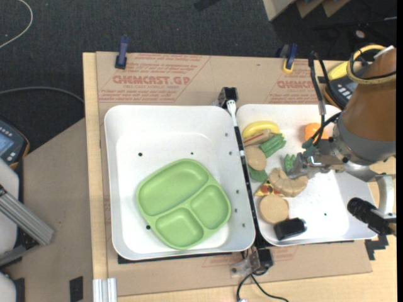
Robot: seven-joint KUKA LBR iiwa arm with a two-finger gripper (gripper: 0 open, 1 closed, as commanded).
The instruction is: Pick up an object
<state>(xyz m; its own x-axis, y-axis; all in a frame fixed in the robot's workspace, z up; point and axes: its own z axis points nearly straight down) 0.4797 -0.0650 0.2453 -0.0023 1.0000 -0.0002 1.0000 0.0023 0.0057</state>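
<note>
1. Objects for picking lie heaped in the right bin (352,231), mostly along its left half: a yellow banana (259,129) at the top, a green piece (272,145) just below it, a tan round piece (256,160), a beige lump (288,183), a brown disc (274,209) and a black block (289,228) near the front edge.
2. An orange piece (312,131) sits apart from the heap, toward the bin's upper middle.
3. The gripper (306,162) is low over the heap, beside a small green item (289,163) and just above the beige lump.
4. Jaw state: cannot tell; the wrist and cables hide the tips, and nothing is seen between them.
5. The arm (373,115), orange-banded, enters from the right and covers that bin's upper right part.
6. The left bin (119,168) holds a green divided plate (182,202), lying flat toward the front, three compartments facing up.
7. Both bins rest on a brown board (94,106), held by two blue clamps (121,50) at its far edge.
</note>
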